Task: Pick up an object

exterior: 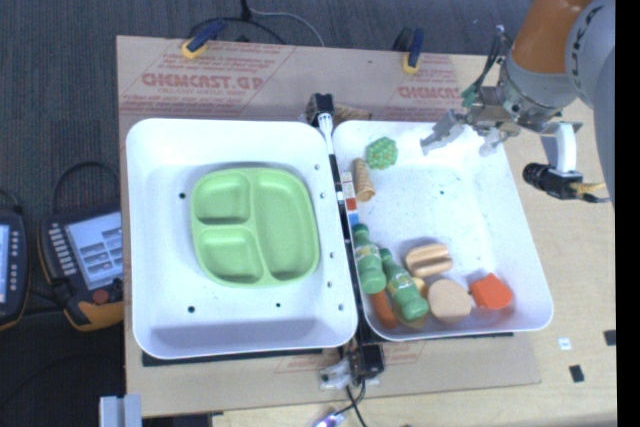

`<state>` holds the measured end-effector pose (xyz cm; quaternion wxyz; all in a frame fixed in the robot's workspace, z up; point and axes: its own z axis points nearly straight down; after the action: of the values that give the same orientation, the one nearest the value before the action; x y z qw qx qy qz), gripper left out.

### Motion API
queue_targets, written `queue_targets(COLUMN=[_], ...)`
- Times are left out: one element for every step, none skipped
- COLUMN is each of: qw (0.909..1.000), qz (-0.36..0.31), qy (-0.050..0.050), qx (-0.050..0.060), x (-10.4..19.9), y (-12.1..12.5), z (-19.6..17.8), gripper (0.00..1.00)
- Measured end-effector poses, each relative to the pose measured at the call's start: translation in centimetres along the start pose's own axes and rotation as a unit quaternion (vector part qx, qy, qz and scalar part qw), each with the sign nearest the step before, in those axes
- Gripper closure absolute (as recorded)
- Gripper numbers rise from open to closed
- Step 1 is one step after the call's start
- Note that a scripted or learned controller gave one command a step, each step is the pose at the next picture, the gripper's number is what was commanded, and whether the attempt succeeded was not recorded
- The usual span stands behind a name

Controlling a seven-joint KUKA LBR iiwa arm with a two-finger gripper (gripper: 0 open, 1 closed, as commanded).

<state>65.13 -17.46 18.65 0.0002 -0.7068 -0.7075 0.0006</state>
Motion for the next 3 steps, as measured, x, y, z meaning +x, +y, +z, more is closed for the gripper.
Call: queue_targets(qw=[0.9974,0.9879,0.9874], qz=[0.072,0.155,0.158], qy=[0.000,-0.001,-0.002], qx=[0.002,-0.007,-0.005], x=[6.0,4.4,7.2], y=[-9.6,-16.4,-9.7], z=[8.2,9.8,9.9], gripper=[0.00,0.00,0.00])
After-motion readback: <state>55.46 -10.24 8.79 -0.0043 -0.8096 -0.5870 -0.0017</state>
